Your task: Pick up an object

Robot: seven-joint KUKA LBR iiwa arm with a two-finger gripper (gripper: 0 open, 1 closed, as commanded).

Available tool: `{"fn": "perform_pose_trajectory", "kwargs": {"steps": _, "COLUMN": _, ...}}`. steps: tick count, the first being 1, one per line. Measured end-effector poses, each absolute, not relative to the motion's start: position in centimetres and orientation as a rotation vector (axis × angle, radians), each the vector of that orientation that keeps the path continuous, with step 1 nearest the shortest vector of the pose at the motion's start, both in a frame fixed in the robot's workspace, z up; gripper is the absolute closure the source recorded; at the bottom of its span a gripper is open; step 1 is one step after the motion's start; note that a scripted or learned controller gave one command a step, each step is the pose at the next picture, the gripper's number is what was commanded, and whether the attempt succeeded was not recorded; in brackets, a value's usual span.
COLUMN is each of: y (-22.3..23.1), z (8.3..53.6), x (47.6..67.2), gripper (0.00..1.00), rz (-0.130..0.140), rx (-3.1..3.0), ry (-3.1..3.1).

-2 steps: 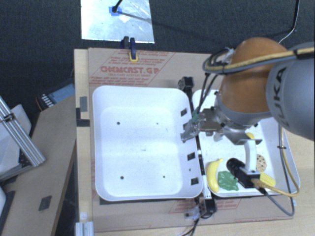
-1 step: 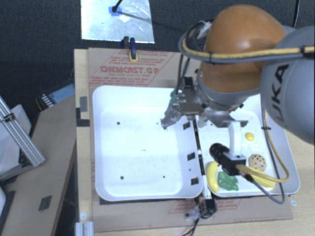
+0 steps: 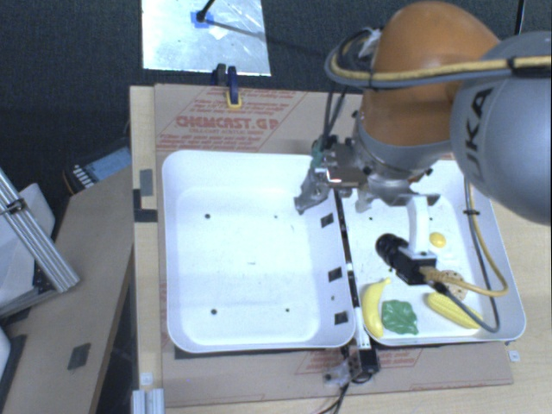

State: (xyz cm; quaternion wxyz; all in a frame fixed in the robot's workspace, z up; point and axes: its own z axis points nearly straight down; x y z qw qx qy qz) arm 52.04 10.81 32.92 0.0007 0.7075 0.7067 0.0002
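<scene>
Your pickup looks undone: the pincer (image 3: 321, 188), open or closed you cannot tell, shows no load, while the banana (image 3: 373, 307) and green piece (image 3: 399, 316) lie to its lower right.

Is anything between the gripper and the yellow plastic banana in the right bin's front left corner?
Nothing visible. The gripper hangs over the bins' divide; only bare floor of the right bin separates it from the yellow plastic banana. A flat green piece lies beyond it.

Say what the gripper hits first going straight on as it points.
The grey two-finger gripper points down: likely the bare floor of the left shallow white bin by its right rim; depth unclear.
</scene>
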Motion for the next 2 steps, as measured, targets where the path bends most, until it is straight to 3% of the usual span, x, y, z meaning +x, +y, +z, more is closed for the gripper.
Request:
{"fn": "perform_pose_trajectory", "kwargs": {"steps": 1, "y": 6.2, "z": 26.4, "x": 60.5, "gripper": 0.0, "rz": -0.004, "rx": 2.225, "ry": 2.215}}
{"fn": "perform_pose_trajectory", "kwargs": {"steps": 2, "y": 7.6, "z": 17.9, "x": 56.8, "gripper": 0.0, "rz": -0.01, "rx": 2.225, "ry": 2.226}}
